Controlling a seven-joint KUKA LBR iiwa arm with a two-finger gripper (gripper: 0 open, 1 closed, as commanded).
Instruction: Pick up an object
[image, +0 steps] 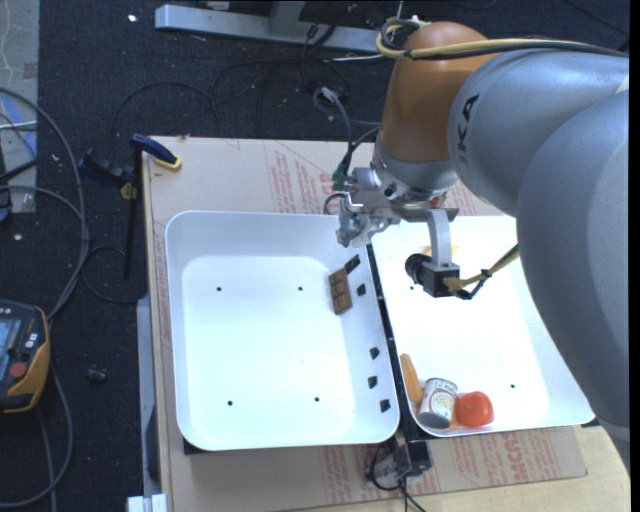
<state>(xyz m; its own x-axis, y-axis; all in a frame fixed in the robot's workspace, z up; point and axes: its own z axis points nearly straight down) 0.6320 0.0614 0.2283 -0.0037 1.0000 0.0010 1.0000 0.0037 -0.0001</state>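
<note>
Nearest the camera, in the front corner of the right bin (500, 330), three things huddle together: a small can (437, 401) with a printed label too blurred to read, a red tomato-like ball (475, 408) touching the can on the side away from the divide, and an orange carrot-shaped piece (410, 376) lying just beside the can, along the bin's inner wall. Past that cluster the right bin's floor is bare white up to the arm, so there is open room between the objects and the wrist.

Across the divide, the left bin (200, 300) holds one thing: a small brown chocolate-bar block (341, 292) lying flat close to the wall it shares with the right bin, in the far half. The rest of that floor is open, marked by a few small dark dots.

Under both bins lies a cardboard sheet (250, 170) with faint red printing that cannot be made out.

Farther back, the gripper (352, 232) hangs over the far end of the shared wall, just beyond the brown block and well apart from the can cluster. Its fingers are too dim to tell whether they are parted or together, and nothing shows between them. The orange band (425, 90) above it carries part of a dark "KUKA" lettering at its edge. A blue-and-yellow clamp (155, 152) sits at the cardboard's far left corner.
</note>
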